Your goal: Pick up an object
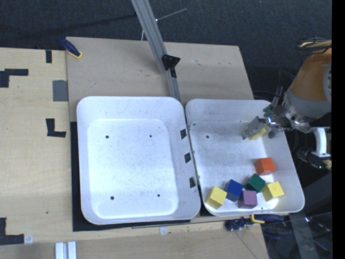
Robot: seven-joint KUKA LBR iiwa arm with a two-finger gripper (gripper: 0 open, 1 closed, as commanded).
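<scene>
Left bin (86, 144) sits centre-left. Right bin (215, 117) holds six blocks, lower right: two yellow (216, 196) (274, 190), blue (234, 189), purple (249, 198), green (257, 182), orange (264, 166). Gripper (257, 129) at upper right, fingers spread, gripping nothing.

A: Where was there room to pass?

B: The left bin (132, 104) lay bare across its floor, and the right bin (215, 117) was open through its upper and middle floor.

A: And what stood in the way?

B: Blocks crowded its near corner: orange block (264, 166), green block (257, 183), blue block (234, 189), purple block (248, 198), two yellow blocks (216, 197) (274, 190). A slanted metal rail (151, 28) crossed the table (215, 69) behind the bins.
</scene>
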